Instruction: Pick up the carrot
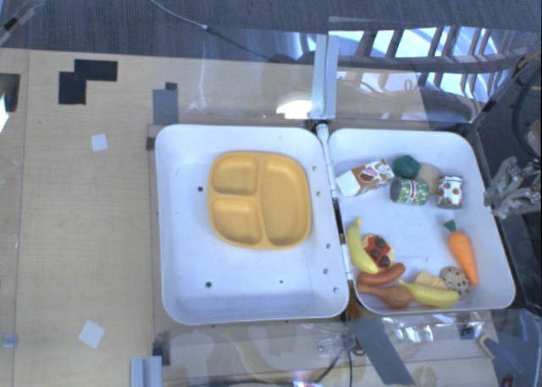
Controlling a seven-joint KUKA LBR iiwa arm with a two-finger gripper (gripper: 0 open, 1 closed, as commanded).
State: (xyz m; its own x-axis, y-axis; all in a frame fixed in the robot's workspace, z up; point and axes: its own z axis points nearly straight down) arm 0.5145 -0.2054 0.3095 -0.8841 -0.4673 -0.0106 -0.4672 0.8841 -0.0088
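Carrot [462, 257]: one, right bin [483, 157]; two bananas [360, 248]; fingers [511, 189] state unclear.

A yellow divided plate [258, 200] is set in the left white bin [182, 292]. In the right bin [483, 165], two bananas [362, 250], sausages [383, 284], a cookie [455, 279], a small can [411, 191] and a white jar [450, 191] are gathered.

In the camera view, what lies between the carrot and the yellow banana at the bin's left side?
Bare white floor of the right bin separates the carrot from the banana.
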